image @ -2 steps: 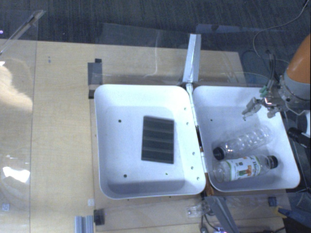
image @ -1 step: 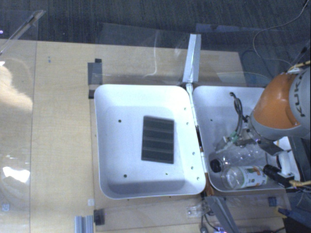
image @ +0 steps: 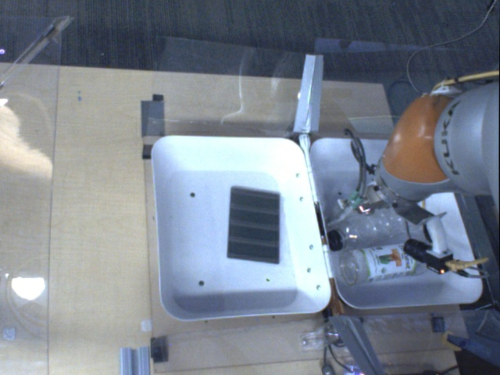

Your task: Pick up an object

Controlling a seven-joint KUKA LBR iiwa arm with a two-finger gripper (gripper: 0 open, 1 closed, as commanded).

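Item: labelled bottle (image: 383, 262), lying on its side in the right bin (image: 461, 291), just below the hand (image: 373, 209); clear bottle (image: 369, 230) directly beneath it. Hand state: cannot tell. Step, judged: descent onto bottles. Next: closing squarely around one.

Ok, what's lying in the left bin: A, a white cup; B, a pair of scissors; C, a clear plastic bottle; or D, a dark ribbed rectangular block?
D: a dark ribbed rectangular block lies flat near the middle of the left bin.
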